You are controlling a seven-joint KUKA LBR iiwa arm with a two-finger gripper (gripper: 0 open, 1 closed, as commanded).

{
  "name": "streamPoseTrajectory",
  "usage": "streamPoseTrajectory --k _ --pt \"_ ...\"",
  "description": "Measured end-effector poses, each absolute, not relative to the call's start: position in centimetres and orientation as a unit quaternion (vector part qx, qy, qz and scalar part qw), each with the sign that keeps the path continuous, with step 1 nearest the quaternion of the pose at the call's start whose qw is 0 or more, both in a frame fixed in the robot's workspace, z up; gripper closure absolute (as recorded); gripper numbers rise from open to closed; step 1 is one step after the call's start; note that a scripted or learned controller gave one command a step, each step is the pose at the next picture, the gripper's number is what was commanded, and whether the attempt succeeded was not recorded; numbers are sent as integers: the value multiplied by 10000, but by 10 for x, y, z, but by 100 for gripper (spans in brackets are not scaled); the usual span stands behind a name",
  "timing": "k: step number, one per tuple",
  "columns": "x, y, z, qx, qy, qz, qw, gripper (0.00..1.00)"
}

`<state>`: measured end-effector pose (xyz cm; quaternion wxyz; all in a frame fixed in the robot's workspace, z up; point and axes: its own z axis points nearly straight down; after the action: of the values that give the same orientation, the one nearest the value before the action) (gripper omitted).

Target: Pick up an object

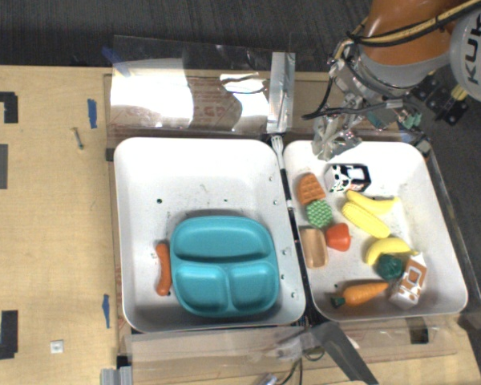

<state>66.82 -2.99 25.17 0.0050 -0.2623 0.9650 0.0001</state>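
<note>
Care is advised for the pick: the end effector (334, 144), whose opening cannot be told, is seen at twelve o'clock of the right bin (445, 215), nothing visibly held, above the black-and-white object (349, 178), best approached vertically, centred.

Robotics test lab, judging by fittings. Industrial arm (417, 22) with exposed cabling mounted over plywood bench (40, 215). Two white bins (136, 167) fixed side by side, stocked with toy food (367, 215). Black alignment markers (4, 107) on bench surface.
</note>
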Motion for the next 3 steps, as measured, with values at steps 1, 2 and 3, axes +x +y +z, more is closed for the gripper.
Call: streamPoseTrajectory --k 1,2,3 --pt "667 28 248 -3073 9516 8 35 100" --pt "668 18 267 -4366 8996 -8 61 100" --pt "668 -7 264 -5421 8403 -13 56 100"
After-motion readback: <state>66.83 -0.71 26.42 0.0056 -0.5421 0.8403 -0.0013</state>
